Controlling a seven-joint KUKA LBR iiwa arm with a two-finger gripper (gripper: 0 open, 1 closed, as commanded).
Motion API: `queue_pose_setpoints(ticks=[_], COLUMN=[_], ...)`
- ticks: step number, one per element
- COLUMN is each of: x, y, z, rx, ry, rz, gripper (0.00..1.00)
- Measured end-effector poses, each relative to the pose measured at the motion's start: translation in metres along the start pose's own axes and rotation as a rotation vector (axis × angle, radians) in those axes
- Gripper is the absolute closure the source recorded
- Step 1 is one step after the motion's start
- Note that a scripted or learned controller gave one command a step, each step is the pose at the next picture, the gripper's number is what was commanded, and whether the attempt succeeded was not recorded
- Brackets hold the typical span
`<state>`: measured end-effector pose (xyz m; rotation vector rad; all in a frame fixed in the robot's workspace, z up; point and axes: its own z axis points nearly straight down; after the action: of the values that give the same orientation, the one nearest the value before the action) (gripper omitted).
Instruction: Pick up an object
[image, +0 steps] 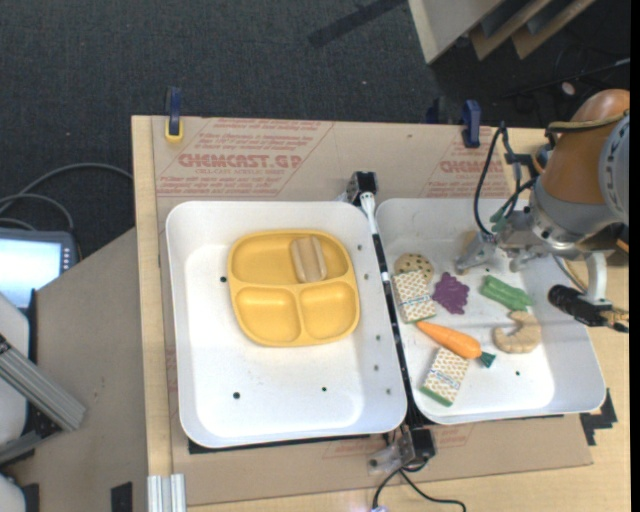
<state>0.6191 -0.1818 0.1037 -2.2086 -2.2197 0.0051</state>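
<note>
Bins sit side by side on my bench: the left bin (200, 330) carries a yellow divided plate (294, 286), and the right bin (560, 385) holds the loose items I could pick from. On the plate, a hot dog (309, 259) lies in the large upper compartment, toward its 3 o'clock side.

In the right bin, a cookie (411, 265) rests at about 10 o'clock, touching the top of a cracker packet (414, 296) just below it. Grapes (451, 293) sit just beside that packet at its 3 o'clock. A green pepper (505, 293) lies near the bin's centre, toward 1 o'clock. A carrot (452, 340) lies slantwise at the middle, its green tip pointing to 4 o'clock. A second cracker packet (446, 376) lies just at the carrot's 6 o'clock, and a bitten bread slice (517, 334) sits at the carrot's 3 o'clock.

My gripper (493, 250) hangs over the bin's 12 o'clock region, above the pepper and apart from it. I see nothing between its fingers, and I cannot tell from here whether they are spread or closed.
</note>
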Motion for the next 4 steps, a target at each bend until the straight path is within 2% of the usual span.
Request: queue_pose_setpoints(ticks=[1, 2, 3, 4], x=[0.059, 0.034, 0.026, 0.027], y=[-0.036, -0.066, -0.021, -0.021], z=[0.013, 0.014, 0.018, 0.007], rx=[-0.03, -0.025, -0.016, -0.019], ry=[-0.016, -0.008, -0.007, -0.007], rz=[0.001, 0.004, 0.003, 0.005], gripper=[0.0, 0.0, 0.0, 1.0])
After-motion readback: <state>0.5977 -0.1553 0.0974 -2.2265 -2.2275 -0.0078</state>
